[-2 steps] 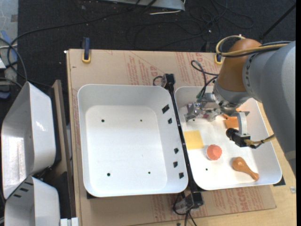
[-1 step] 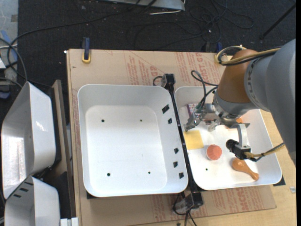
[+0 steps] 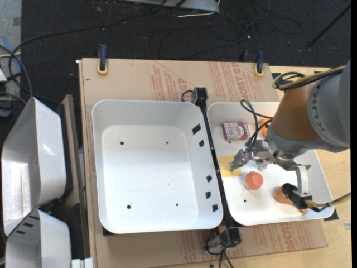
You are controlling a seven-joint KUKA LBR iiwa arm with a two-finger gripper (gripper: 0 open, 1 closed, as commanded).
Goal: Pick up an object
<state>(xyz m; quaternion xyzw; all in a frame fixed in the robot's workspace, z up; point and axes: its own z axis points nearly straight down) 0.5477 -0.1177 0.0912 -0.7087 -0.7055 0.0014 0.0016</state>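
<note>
In the camera view the grey arm (image 3: 326, 113), with its orange band (image 3: 293, 116), reaches in from the right over the right-hand white bin (image 3: 262, 212). The claw (image 3: 241, 161) hangs low over the left half of that bin, pointing toward the divide between the two bins. Seen from this angle its metal parts overlap, so I cannot tell whether it is apart or together, and nothing shows clearly gripped in it.

A flat yellow piece (image 3: 225, 164) lies right at the tip of the claw, on its left side and partly under it; whether they touch cannot be told. A red-orange ball (image 3: 254, 180) sits just below the claw and to its right, near but apart from it. A purple packet (image 3: 235, 130) lies above the claw, toward the far rim of the bin. An orange lump (image 3: 280, 194) rests further right of the ball, well apart from the claw. The left-hand white bin (image 3: 145, 172) lies to the left of the claw, across the divide.
</note>
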